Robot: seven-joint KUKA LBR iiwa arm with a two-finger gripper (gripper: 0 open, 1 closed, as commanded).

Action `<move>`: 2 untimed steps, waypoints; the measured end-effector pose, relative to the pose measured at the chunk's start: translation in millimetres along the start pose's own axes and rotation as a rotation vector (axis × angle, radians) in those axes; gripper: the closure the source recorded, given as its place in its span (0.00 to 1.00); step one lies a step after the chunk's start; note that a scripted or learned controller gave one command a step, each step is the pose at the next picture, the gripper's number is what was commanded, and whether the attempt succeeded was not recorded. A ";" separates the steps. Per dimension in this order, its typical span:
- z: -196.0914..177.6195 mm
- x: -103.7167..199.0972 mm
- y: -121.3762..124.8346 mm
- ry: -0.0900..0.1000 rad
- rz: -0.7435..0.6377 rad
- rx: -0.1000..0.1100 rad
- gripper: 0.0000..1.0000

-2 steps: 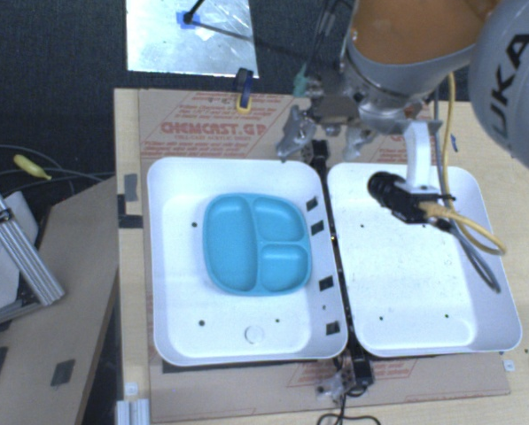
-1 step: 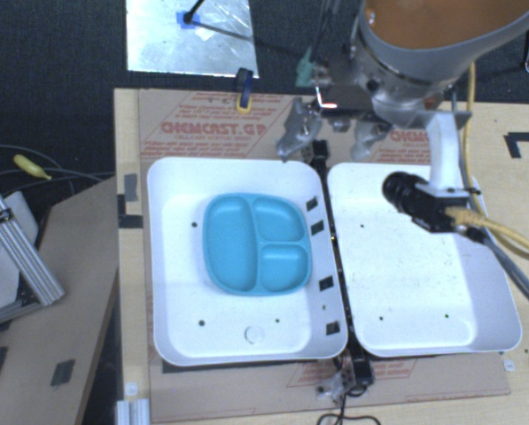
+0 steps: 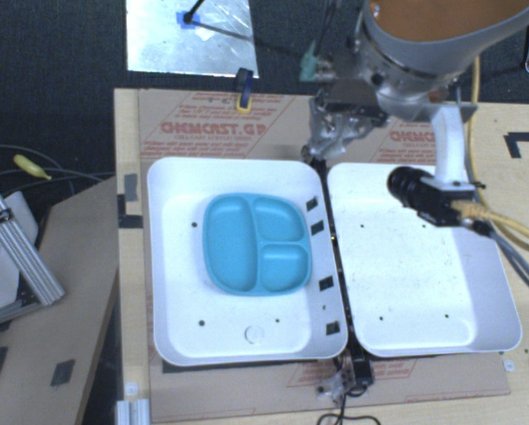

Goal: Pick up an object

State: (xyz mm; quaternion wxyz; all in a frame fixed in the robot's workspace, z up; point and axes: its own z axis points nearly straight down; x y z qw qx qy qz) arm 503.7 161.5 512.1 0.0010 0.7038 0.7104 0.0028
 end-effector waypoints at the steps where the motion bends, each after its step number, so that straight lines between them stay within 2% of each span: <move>1: 132.6 -27.9 45.4 -0.006 0.013 0.014 1.00; 2: 113.3 -25.7 45.3 -0.001 0.006 0.001 1.00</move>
